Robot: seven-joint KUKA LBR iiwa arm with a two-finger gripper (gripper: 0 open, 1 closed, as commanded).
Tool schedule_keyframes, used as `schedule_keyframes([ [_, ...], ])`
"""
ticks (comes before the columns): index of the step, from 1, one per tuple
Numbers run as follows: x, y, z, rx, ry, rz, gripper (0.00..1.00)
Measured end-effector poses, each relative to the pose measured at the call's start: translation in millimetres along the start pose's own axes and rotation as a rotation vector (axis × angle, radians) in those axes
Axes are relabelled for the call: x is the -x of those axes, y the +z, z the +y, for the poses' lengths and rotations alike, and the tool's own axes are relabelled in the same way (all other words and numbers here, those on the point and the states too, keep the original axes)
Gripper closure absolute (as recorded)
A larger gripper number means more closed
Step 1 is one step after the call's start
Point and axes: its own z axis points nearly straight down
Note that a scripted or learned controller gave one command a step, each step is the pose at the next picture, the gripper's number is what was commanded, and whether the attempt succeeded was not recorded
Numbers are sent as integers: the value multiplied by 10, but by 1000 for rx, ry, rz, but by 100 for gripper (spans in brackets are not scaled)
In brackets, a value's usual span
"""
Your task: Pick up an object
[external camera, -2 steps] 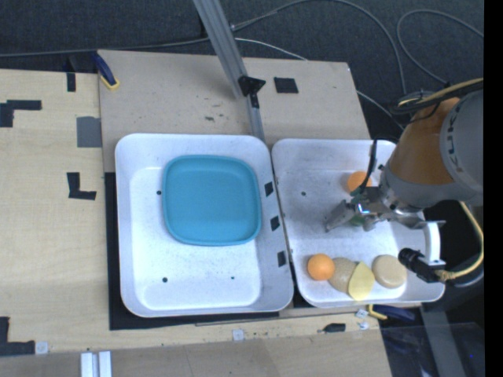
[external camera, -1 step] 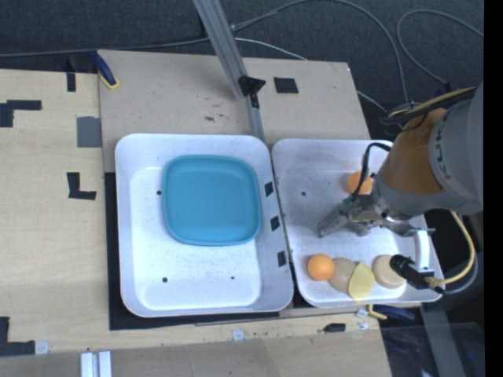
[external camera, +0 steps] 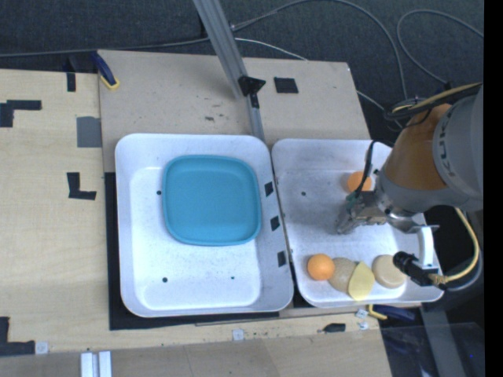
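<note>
My gripper (external camera: 351, 213) hangs low over the middle of the right bin (external camera: 310, 179), reaching in from the right. Its dark fingers point down-left at the bin floor with nothing visible between them. An orange ball (external camera: 359, 182) lies just behind the gripper, partly hidden by the wrist. Along the bin's front edge sit another orange ball (external camera: 320, 267), a beige lump (external camera: 343, 274), a yellow wedge (external camera: 361, 281) and a round tan piece (external camera: 387, 270).
The left bin (external camera: 141, 281) holds a blue square plate (external camera: 211, 199). A metal pole (external camera: 228, 45) slants in from the top to the gap between the bins. Cables lie at the upper right.
</note>
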Motion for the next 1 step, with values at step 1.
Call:
schedule_keyframes([
  [1, 9, -619, -8, 1, 0, 1, 100],
])
